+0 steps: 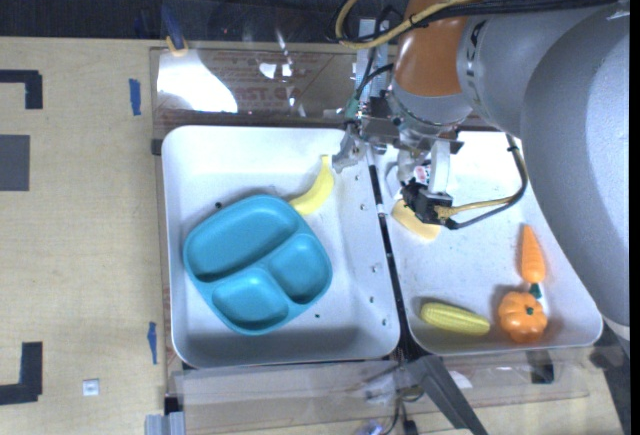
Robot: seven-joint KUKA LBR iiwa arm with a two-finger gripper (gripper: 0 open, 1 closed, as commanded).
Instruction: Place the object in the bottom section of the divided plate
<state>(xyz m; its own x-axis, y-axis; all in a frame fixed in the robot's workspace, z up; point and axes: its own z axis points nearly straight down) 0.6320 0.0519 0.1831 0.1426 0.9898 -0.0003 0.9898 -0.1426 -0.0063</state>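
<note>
Divided plate (pixel 258 263) holds nothing — placement outstanding. Banana (pixel 316 190) lies at its 1 o'clock rim. Gripper (pixel 412 185) over right bin (pixel 570 308) — grasp state indeterminable.

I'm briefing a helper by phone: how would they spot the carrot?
Look in the right white bin, near its far right wall. The carrot is the slim orange piece just above the round orange pumpkin; the corn cob nearby is yellow.
</note>
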